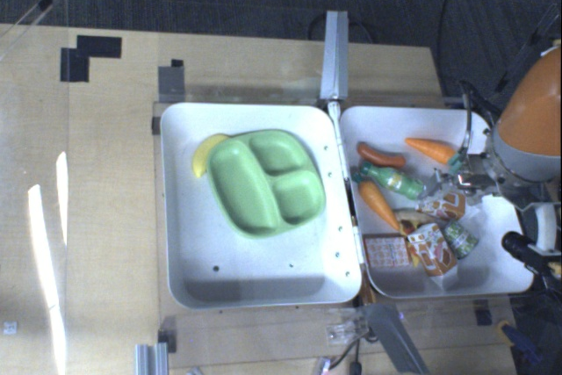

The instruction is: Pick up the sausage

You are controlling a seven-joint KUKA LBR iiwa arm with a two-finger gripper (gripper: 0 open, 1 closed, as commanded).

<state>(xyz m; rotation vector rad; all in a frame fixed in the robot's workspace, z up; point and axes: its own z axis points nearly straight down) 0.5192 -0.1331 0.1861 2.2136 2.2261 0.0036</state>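
Observation:
The sausage (pixel 382 156), reddish-brown and short, lies in the right bin (pixel 505 277) near its far left corner, just above a green bottle (pixel 395 182). My gripper (pixel 459 178) hangs low over the middle of that bin, to the right of the sausage and clear of it, beside an orange carrot (pixel 430 149). The arm's orange band (pixel 534 105) and grey wrist hide the bin's right side.
A second carrot (pixel 378 205), snack packets (pixel 430 246) and a small checkered pack (pixel 386 252) crowd the right bin. The left bin (pixel 263 281) holds a green divided plate (pixel 265 180) resting over a yellow banana (pixel 206 155). A metal divider (pixel 335 57) stands between the bins.

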